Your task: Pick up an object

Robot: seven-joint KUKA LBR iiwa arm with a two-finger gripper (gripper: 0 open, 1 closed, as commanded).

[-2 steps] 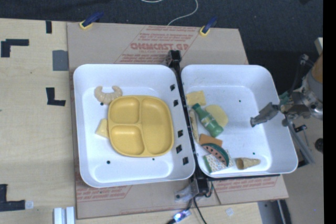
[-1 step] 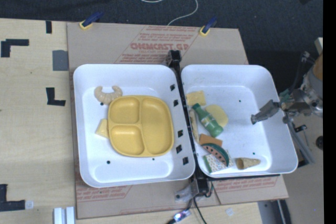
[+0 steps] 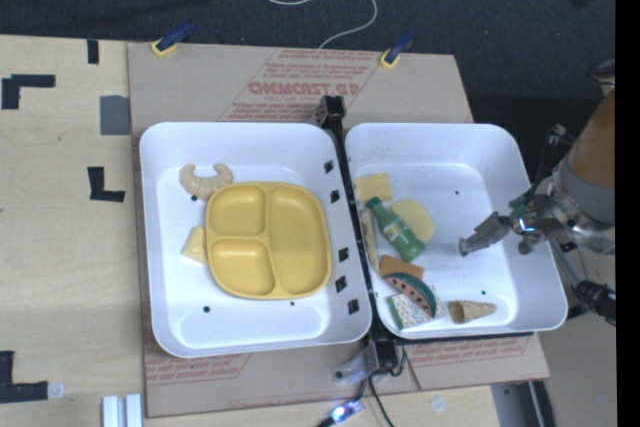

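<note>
At the bottom of the view, nearest the camera, the front rims of two shallow white bins are seen side by side on a brown cardboard sheet, with a dark clip (image 3: 372, 355) where they meet. In the left bin (image 3: 165, 315) a yellow divided plate (image 3: 268, 239) is laid flat, with a pale curved toy piece (image 3: 203, 178) touching its upper left edge and a small yellow wedge (image 3: 194, 244) at its left side. In the right bin (image 3: 500, 147) the small toys are clustered along the left wall: a green bottle (image 3: 393, 227) lying tilted across a pale yellow round piece (image 3: 416, 218), a watermelon slice (image 3: 411, 299) below them, and a cone (image 3: 470, 311) near the front wall. The gripper (image 3: 478, 239) is held low over the bare right half of this bin, well apart from every toy; nothing is seen between its fingers, and whether they are spread or closed cannot be told. For a sound pick, the cone would probably be the best choice, since it is set apart from its neighbours; the gripper should be centred over it, with fingers spread, before descending.
</note>
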